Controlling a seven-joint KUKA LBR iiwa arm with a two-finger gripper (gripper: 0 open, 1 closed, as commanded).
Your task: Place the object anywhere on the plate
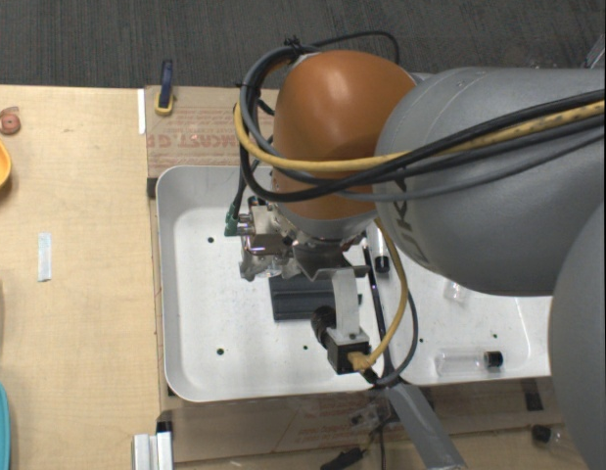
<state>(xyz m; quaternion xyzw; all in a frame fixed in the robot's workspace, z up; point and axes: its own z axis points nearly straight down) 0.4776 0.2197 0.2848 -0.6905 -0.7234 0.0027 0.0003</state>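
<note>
The arm's claw (301,297) hung low over the white bin (200,360), a dark block (288,302) directly beneath it. Whether that claw was spread or pinching, I couldn't tell.

Grey arm (498,184) with orange band (327,130); white bin (200,311).

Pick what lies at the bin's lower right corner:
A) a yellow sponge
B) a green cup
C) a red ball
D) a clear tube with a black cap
D: a clear tube with a black cap lies on the white bin floor near its lower right, below the grey arm.
</note>
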